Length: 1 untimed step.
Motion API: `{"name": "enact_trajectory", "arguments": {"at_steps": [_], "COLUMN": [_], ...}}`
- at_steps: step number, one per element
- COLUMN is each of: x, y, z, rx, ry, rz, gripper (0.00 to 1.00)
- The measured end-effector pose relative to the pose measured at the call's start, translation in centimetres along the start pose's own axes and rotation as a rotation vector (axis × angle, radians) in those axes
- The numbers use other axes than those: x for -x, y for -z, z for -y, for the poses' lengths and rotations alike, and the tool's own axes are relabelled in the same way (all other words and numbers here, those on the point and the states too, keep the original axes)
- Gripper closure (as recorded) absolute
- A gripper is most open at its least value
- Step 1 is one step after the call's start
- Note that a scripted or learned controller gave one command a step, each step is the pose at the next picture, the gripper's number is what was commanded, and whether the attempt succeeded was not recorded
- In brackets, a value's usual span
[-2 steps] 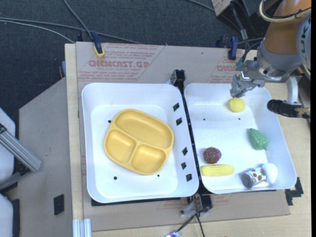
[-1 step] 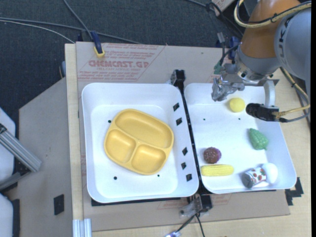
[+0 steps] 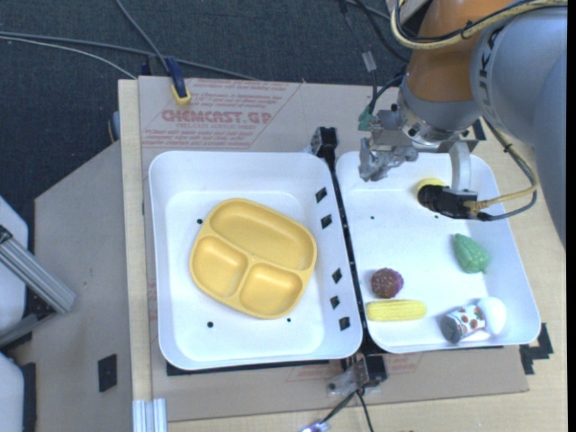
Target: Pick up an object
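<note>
My claw (image 3: 376,162) hangs near the right bin's (image 3: 409,223) back wall; I can't tell its opening, and it could snag the rim.

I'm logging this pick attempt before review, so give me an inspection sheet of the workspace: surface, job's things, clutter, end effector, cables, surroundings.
Surface: bench board with red lettering, bearing a left bin and a right bin.
Job's things: in the right bin, a dark red berry, a yellow corn cob, a green piece, a white printed cup on its side, a yellow item partly hidden by a black part.
Clutter: yellow divided tray in the left bin.
End effector: end effector over the right bin's far left corner, nothing seen between its fingers.
Cables: dark cables on the floor; a cable across the right bin's rim.
Surroundings: dark carpet.
</note>
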<state>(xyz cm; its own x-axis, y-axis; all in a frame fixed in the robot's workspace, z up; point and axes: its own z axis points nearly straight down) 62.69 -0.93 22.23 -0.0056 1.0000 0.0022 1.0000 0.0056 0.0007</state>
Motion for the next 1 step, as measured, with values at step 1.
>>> {"name": "enact_trajectory", "arguments": {"at_steps": [1], "x": [-4.5], "y": [0.51], "z": [0.81], "rx": [-0.003], "ry": [-0.001], "rz": [0.0], "gripper": [1.0]}}
